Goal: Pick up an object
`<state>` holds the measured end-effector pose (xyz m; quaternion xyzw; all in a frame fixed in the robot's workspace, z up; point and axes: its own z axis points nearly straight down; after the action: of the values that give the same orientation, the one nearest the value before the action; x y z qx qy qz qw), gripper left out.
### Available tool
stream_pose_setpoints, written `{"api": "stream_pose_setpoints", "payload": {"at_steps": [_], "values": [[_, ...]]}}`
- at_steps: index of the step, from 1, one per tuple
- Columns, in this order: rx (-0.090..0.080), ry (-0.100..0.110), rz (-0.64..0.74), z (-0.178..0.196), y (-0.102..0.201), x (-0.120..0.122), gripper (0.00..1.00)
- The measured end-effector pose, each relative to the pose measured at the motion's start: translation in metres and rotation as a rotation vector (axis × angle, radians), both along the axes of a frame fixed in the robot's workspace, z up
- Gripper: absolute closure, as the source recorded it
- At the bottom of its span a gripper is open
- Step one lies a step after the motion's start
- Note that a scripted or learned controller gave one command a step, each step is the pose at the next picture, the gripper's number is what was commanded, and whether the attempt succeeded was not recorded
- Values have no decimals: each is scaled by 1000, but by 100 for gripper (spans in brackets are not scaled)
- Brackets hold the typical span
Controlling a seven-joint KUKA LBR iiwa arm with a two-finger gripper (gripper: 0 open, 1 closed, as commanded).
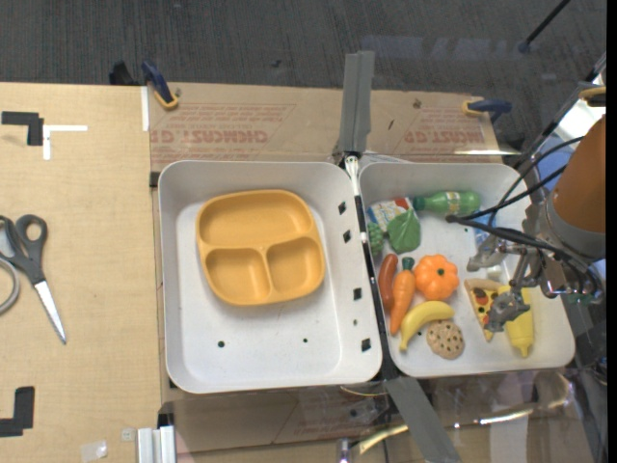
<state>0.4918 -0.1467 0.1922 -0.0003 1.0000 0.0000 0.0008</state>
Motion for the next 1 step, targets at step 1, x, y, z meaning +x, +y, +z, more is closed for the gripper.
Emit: {"api": "stream_pose_setpoints", "payload": {"at_steps": [1], "values": [[0,0,18,-100,42,19,0]]}}
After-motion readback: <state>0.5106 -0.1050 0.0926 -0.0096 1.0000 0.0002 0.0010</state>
